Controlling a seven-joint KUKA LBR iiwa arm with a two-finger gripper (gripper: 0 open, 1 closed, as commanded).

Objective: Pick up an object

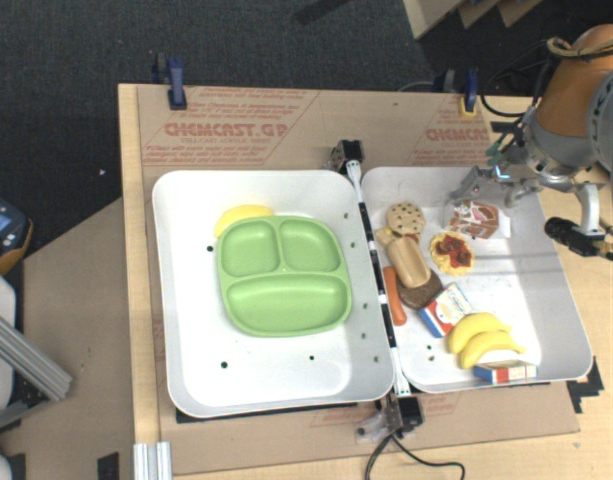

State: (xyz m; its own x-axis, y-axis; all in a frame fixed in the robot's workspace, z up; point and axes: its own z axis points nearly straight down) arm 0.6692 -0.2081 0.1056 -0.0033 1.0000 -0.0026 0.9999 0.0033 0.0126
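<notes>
The right bin (548, 308) holds several toy foods: a chocolate-chip cookie (405, 218), a tan bread roll (408, 261) lying on a brown disc, a small pizza piece (452, 253), a red-and-white streaky piece (478, 220), yellow bananas (483, 338), an orange carrot (397, 303) and a small carton (443, 311). My gripper (491, 190) hangs at the bin's far right corner, just above the streaky piece. Its fingers are spread and open, with nothing between them.
The left bin (186, 348) holds a green divided plate (283, 273), with a yellow object (242, 215) tucked behind its far left corner. A ridge with clamps separates the two bins. The arm's grey body and orange band fill the upper right.
</notes>
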